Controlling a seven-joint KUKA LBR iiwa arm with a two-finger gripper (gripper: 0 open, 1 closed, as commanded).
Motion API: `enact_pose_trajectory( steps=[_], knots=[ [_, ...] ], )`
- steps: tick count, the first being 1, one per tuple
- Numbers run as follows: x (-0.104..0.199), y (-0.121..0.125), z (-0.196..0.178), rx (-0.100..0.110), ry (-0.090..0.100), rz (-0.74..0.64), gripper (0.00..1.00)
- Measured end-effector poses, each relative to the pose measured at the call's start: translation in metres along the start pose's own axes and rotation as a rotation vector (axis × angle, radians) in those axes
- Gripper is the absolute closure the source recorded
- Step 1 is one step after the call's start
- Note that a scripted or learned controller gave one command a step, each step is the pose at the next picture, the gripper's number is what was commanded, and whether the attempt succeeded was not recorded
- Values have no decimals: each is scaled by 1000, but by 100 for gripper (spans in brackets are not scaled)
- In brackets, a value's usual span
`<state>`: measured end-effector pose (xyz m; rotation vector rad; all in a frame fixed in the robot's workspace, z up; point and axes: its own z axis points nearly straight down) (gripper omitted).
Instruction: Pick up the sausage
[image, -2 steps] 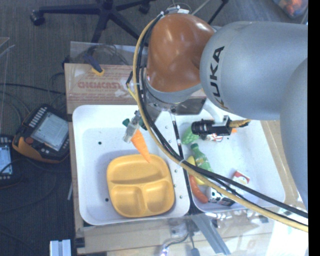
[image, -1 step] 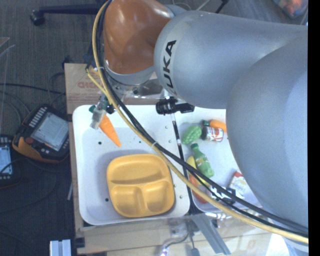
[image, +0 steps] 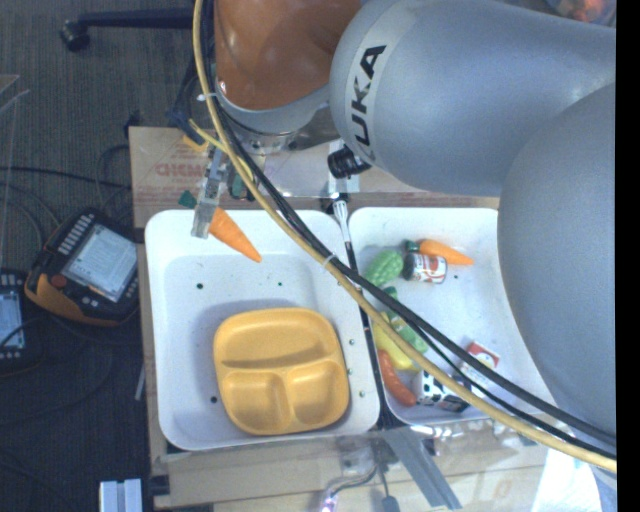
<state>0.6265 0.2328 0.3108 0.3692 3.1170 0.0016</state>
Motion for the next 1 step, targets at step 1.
enact_pose_trajectory(
  steps=[1],
  knots=[
    [-26, 6, -124, -1, -1, -323, 100]
  ],
)
